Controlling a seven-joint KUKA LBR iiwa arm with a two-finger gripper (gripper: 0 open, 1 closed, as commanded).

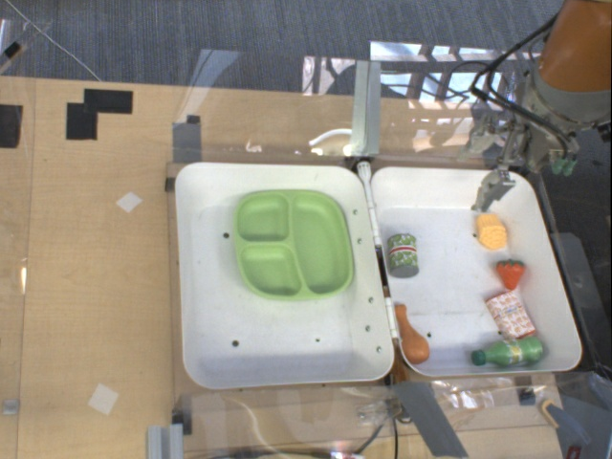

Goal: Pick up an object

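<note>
The right bin (440,194) holds several small items: a green-labelled can (403,254), a round yellow biscuit (491,232), a strawberry (512,273), a red-and-white snack packet (510,315), a green bottle (508,354) lying on its side, and a brown chicken drumstick (411,338) by the left wall. My gripper (490,191) hangs over the bin's far right part, just above and behind the biscuit, with nothing visibly between its fingers.
The left bin (206,333) bears a green sectioned plate (291,244). A metal divider post (365,113) stands behind the seam between the bins. The arm's orange band (579,32) and cables fill the top right corner.
</note>
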